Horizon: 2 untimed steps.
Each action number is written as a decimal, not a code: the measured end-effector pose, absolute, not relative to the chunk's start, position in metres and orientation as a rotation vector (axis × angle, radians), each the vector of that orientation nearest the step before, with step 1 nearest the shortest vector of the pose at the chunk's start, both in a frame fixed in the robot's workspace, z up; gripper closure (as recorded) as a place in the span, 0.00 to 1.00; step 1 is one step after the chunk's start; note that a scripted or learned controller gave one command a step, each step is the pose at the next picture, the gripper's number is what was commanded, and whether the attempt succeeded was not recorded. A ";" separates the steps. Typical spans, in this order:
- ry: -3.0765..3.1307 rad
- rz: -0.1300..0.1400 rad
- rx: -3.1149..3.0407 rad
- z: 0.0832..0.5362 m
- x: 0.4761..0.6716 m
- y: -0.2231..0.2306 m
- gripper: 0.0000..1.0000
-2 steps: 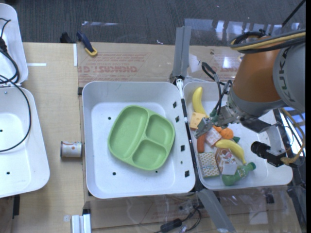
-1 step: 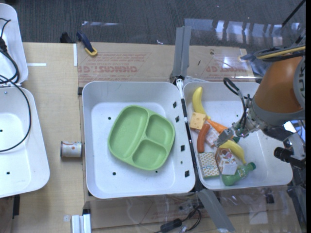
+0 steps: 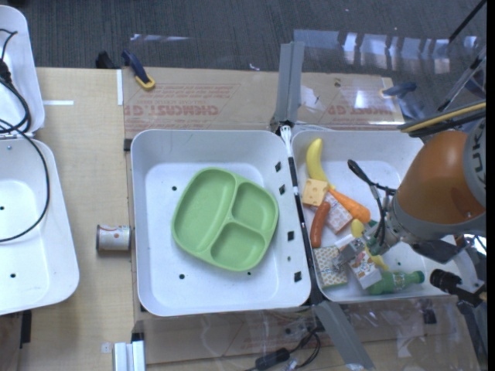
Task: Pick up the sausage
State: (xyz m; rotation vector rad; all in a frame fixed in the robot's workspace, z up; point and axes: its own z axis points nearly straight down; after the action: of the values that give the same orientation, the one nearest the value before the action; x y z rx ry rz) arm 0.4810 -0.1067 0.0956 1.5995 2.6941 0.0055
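Lying untouched, the sausage [image 3: 318, 224] sits at the left edge of the right bin [image 3: 402, 151], mid-frame, beside the cheese [image 3: 313, 192] & carrot [image 3: 349, 204]. Arm [image 3: 441, 180] hangs over the bin's right side; jaws' state: can't tell. Pick not yet done, whole grasp left.

The two shallow white bins [image 3: 147, 230] look like smooth, slightly glossy plastic. The green divided plate [image 3: 224, 219] has a matt plastic finish. The red-orange sausage [image 3: 318, 224] and yellow banana [image 3: 314, 159] appear smooth and plasticky. The tan bench top [image 3: 77, 99] looks like matt wood or board.
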 end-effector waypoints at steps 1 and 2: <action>2.725 0.007 1.539 0.097 0.575 -0.109 0.00; 2.726 0.006 1.540 0.106 0.575 -0.110 1.00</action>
State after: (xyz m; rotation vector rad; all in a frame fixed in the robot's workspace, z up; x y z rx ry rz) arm 0.5751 -0.1097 0.1060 1.5396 2.7257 0.0064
